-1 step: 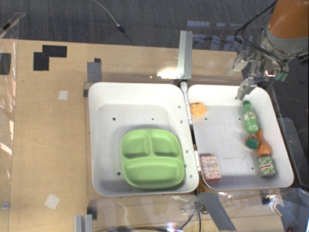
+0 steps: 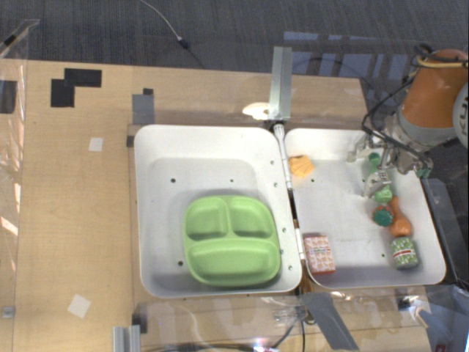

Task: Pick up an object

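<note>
From above, the gripper [image 2: 382, 169] hangs low at the right bin's [image 2: 337, 218] far right side, just over a small green piece [image 2: 382, 193]; whether its jaws grip anything I can't tell. A toy carrot [image 2: 396, 221] and a small can [image 2: 404, 253] crowd close by, so a closing pinch could nudge them or slip.

A divided plate [image 2: 232, 239] lies in the left bin [image 2: 157, 152]; a small box [image 2: 319, 254] in the right bin [image 2: 330, 204].
</note>
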Controlling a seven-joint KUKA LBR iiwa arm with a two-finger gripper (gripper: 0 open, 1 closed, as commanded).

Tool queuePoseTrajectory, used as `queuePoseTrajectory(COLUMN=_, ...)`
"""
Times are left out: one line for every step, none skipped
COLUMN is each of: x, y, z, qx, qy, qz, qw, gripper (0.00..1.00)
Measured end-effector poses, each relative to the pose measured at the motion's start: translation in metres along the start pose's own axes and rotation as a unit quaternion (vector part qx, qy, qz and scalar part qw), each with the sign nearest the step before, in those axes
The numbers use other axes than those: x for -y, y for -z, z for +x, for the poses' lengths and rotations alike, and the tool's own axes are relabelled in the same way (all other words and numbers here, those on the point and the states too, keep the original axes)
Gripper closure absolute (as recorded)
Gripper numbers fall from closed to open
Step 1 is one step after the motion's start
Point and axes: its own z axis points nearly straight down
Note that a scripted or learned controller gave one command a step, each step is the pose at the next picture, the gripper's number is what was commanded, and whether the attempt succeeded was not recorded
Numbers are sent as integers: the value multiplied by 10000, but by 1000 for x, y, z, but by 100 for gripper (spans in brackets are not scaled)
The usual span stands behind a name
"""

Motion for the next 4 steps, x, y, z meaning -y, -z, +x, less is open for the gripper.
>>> queuePoseTrajectory(x=-14, y=1, z=92, qx=-19, qy=1758, qz=-13, qw=9844, gripper=0)
queuePoseTrajectory(x=-15, y=16, z=85, qx=70, qy=1789, qz=27, qw=9838, gripper=100)
queuePoseTrajectory(x=-62, y=89, z=84, qx=-4, qy=-113, qz=-13, qw=9999, gripper=100)
queuePoseTrajectory(x=-179, y=97, z=89, qx=-49, qy=-2912, qz=-22, qw=9566, gripper=100)
